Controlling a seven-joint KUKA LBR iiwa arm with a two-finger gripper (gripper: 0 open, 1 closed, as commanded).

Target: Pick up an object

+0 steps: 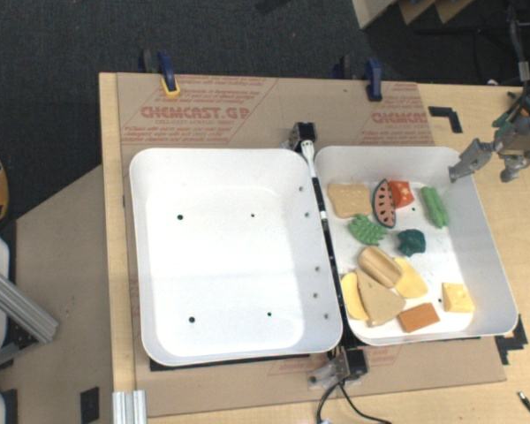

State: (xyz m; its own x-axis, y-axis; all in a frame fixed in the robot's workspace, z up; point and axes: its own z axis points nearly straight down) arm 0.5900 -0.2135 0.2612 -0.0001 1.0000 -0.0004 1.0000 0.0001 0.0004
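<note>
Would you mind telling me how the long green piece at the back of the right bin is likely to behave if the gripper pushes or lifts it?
The green piece looks like moulded toy food, so probably stiff and light. Its long, rounded shape suggests it may roll sideways if nudged. It lies apart from the other pieces, near the right bin's wall, so a push might slide it against that wall. The gripper is at the bin's far right corner.

Bench [247, 117]: flat brown board printed with red lettering, held at its far edge by two blue clamps [167, 71]. Resting directly on it, side by side and touching: left white bin [159, 237] and right white bin [486, 246], the latter holding toy food.
</note>
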